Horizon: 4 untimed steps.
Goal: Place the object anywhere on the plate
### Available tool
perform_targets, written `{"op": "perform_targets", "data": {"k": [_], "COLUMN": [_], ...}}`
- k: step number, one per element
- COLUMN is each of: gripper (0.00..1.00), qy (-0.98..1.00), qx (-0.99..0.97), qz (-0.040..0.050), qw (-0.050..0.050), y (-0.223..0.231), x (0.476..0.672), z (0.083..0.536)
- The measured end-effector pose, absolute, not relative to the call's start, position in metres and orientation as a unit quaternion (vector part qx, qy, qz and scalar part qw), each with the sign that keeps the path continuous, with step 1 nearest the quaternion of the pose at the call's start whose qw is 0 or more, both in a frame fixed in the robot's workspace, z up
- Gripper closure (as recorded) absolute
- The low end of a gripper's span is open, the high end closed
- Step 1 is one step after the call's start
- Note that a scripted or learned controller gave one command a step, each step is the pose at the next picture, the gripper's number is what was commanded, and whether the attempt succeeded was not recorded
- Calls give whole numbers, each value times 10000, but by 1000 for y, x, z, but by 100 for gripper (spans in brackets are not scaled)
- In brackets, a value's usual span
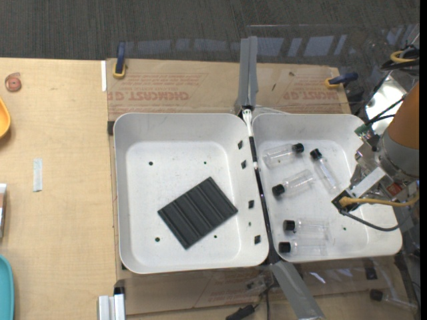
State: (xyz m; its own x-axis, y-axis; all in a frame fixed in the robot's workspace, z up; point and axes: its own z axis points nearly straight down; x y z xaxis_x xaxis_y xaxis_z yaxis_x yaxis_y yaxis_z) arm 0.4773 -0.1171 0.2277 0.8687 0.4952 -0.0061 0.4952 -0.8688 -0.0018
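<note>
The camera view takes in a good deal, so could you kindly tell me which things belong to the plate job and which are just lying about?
Job: dark grey ribbed rectangular plate in the left white bin; five clear vials with black caps in the right white bin.
Lying about: brown cardboard sheet; two orange-and-blue clamps; small grey strip on the wooden bench.

Pale wooden bench [60, 245]: cardboard sheet [173, 89] over middle, carrying white bin [122, 179] beside second white bin [313, 119]; small grey strip [37, 175] near left edge.

Plate [197, 212] in left bin [133, 131]; perhaps five vials [294, 183] right.
</note>
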Motion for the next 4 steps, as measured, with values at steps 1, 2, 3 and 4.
{"op": "perform_targets", "data": {"k": [1, 2, 3, 4], "gripper": [100, 100, 100, 100], "qy": [-2415, -1651, -1354, -3254], "qx": [-9704, -9863, -9908, -9456], "qz": [31, 27, 16, 28], "qw": [1, -7, -11, -11], "y": [-43, 19, 75, 127], "x": [525, 537, 510, 502], "z": [216, 257, 285, 308]}}
